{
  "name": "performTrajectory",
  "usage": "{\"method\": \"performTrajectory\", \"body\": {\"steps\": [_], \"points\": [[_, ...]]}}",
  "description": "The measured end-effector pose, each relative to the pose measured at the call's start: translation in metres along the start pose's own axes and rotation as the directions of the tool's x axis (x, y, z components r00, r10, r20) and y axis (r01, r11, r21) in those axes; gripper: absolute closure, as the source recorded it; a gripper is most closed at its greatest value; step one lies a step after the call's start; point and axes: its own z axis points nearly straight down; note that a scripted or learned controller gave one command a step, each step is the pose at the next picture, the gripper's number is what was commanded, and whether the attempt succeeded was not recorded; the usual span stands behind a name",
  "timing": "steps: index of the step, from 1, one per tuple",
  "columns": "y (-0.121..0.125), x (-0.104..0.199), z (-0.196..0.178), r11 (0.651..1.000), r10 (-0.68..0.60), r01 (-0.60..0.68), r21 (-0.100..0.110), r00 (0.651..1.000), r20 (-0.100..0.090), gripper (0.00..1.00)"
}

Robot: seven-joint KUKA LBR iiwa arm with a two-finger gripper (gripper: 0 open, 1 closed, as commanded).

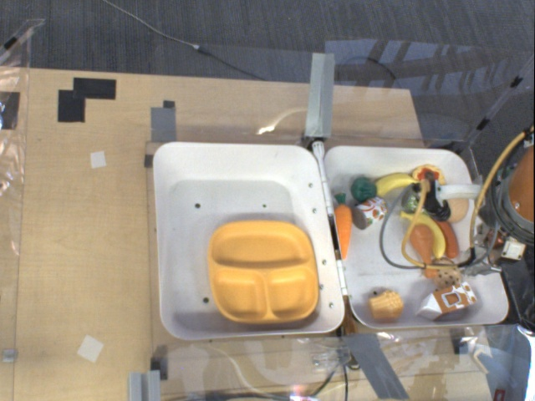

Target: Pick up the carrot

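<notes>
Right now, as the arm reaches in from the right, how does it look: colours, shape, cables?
The arm is a rounded, dark grey body at the view's right edge, with a curved orange band on it. A thin dark cable loops over the right bin. I can read no markings; finer details are too small to tell.

A: Where does the camera sit?
B: Fixed high above the surface (75,249), looking down at a slant.
A: How near?
B: Far enough to take in the left bin (217,174) and the right bin (368,274) whole, with dark floor (251,15) beyond the far edge.
</notes>
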Motion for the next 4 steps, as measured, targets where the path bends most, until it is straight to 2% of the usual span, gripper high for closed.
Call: {"method": "performTrajectory", "body": {"steps": [1,2,3,4], "points": [[-0.003,0.018,-0.137,1.0,0.003,-0.003,-0.002,1.0,-0.017,1.0],[-0.002,0.007,-0.032,1.0,0.002,-0.002,0.002,1.0,0.002,1.0],[-0.001,-0.001,-0.006,1.0,0.014,-0.014,-0.001,1.0,-0.002,1.0],[-0.005,0.027,-0.129,1.0,0.002,-0.002,-0.002,1.0,-0.017,1.0]]}}
